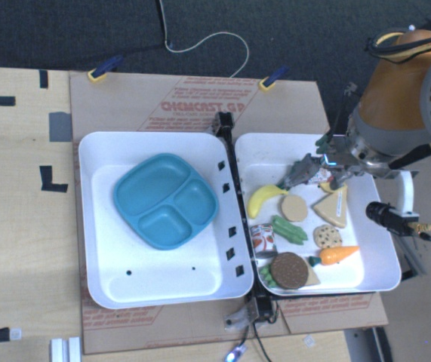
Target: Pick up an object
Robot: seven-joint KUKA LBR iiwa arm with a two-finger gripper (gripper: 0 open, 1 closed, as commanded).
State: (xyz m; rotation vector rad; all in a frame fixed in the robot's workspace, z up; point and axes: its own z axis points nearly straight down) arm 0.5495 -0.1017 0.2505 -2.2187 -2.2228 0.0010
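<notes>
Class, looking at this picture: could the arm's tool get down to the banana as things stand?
Probably yes: the tool hangs just above the banana, which lies uncovered at the pile's edge.

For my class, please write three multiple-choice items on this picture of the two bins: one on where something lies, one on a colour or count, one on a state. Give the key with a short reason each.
1. Where does the blue divided plate lie?
A. In the left bin
B. In the right bin
C. On the cardboard outside the bins

2. What colour is the toy carrot?
A. Purple
B. Orange
C. White

3. How does the pincer stand?
A. Above the left bin
B. Above the right bin, near the banana
C. Outside both bins, over the carpet

Key: 1 A, the plate rests on the left bin floor. 2 B, the carrot's body is orange with a green tip. 3 B, the pincer hangs over the right bin just above the banana.
</notes>
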